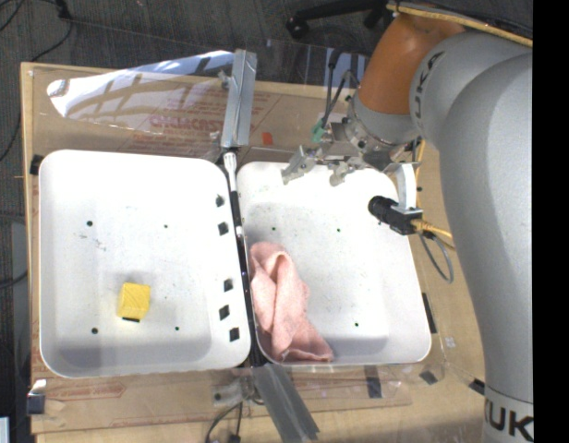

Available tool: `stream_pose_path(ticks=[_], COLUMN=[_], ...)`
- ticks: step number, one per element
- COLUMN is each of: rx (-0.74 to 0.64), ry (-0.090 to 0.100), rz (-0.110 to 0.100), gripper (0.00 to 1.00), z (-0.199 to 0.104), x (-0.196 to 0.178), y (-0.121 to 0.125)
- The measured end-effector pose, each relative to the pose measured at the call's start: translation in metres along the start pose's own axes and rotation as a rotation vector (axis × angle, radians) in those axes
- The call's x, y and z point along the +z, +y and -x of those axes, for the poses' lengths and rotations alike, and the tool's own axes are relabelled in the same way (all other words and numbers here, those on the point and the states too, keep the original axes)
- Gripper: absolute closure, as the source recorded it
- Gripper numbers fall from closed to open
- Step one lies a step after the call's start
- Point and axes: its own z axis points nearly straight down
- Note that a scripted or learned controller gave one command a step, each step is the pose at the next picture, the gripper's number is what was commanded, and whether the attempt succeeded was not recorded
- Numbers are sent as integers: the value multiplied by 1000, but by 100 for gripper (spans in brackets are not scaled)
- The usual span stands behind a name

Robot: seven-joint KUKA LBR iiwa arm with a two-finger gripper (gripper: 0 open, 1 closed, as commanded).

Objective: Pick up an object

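Two shallow white plastic bins sat side by side on a pale wooden bench (127, 404), their corners rounded and their floors dotted with small dark holes. The left bin (81, 183) filled the left half of the frame, and near its lower left lay a small yellow block (134, 301), squarish and spongy-looking, well apart from the walls. The right bin (358, 275) held a crumpled pink cloth (283, 305), soft and folded in loose ridges, lying against the bin's left wall and reaching down to its lower edge. A grey metal divider bar (238, 100) ran from the upper middle of the frame down between the two bins, and a sheet of clear plastic film (137, 86) lay glinting over the bench at the upper left.

The arm (478, 155), smooth grey with an orange band (395, 67) near the top of the frame, curved in from the right. Its gripper (321, 169) hung over the upper rim of the right bin, its two pale metal fingers (298, 167) spread apart with nothing between them. It was well apart from the pink cloth below it and far from the yellow block. A black cylindrical fitting (388, 210) with a yellow cable jutted from the wrist over the bin's right side.
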Motion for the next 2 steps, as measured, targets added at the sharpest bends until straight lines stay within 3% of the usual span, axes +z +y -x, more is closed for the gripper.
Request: stream_pose_path(ticks=[1, 2], rx=[-42, 99], ry=[-1, 0], rz=[5, 1], gripper=[0, 0], z=[42, 66], x=[-120, -15], y=[1, -12])
